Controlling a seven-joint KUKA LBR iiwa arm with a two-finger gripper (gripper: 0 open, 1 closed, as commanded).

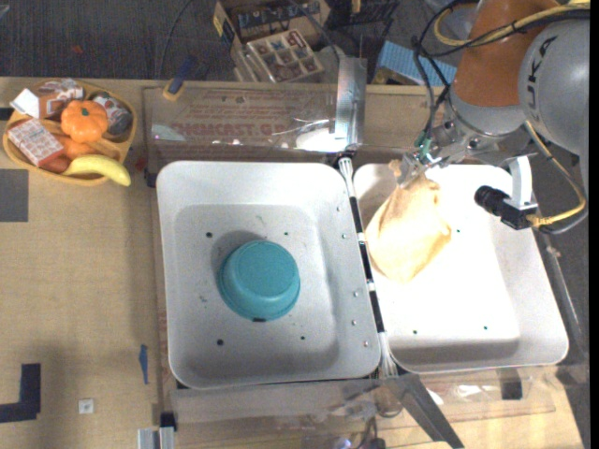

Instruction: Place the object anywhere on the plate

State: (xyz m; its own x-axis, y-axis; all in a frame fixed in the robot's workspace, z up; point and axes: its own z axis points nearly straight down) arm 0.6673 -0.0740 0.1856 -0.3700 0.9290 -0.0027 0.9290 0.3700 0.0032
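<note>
Yellow cloth (409, 232): soft, limp, light; hangs in folds.
Claw (418, 164): pinched on the cloth's top edge.
Teal plate (260, 280): left bin (187, 204), well apart.

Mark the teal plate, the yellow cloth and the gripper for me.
teal plate (260, 279): camera view, centre of its top face, left bin.
yellow cloth (409, 234): camera view, middle of the hanging fabric.
gripper (420, 161): camera view, fingertips at the cloth's top edge.
</note>
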